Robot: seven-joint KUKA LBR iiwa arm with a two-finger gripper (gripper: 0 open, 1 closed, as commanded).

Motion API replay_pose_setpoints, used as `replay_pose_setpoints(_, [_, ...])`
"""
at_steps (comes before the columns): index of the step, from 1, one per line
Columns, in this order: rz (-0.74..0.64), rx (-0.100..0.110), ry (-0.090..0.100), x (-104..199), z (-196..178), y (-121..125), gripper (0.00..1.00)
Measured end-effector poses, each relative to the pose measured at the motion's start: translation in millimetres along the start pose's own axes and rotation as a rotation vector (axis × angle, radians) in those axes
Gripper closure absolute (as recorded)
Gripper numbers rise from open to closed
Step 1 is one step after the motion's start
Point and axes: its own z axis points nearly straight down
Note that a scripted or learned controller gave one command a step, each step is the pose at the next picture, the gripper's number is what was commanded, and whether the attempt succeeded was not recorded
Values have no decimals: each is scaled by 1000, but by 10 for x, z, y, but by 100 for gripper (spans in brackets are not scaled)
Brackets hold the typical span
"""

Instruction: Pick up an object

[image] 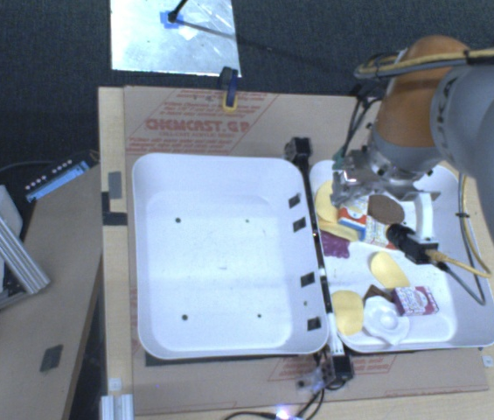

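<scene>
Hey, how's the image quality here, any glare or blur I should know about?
Camera view: the metal sheet at top catches bright glare; the left bin is evenly lit, almost washed out; the arm looks soft and blurry up close, while the items in the right bin stay fairly sharp.

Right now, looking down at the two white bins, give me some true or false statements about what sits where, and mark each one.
1. The loose objects lie in the shallow white bin on the right. True.
2. The grey arm's hand hangs over the left white bin. False: it is over the right bin's far end.
3. A small dark red and white box lies near the right bin's near end. True.
4. The purple object lies outside both bins. False: it lies in the right bin, near the divider.
</scene>
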Motion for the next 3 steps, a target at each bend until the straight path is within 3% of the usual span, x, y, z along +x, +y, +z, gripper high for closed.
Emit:
replay_pose_setpoints(1, [-2,-4,1,797,-1024,699,100])
replay_pose_setpoints(2, [1,19,0,1469,-74,483,100])
replay_pose_setpoints(3, [4,9,0,2154,-98,623,100])
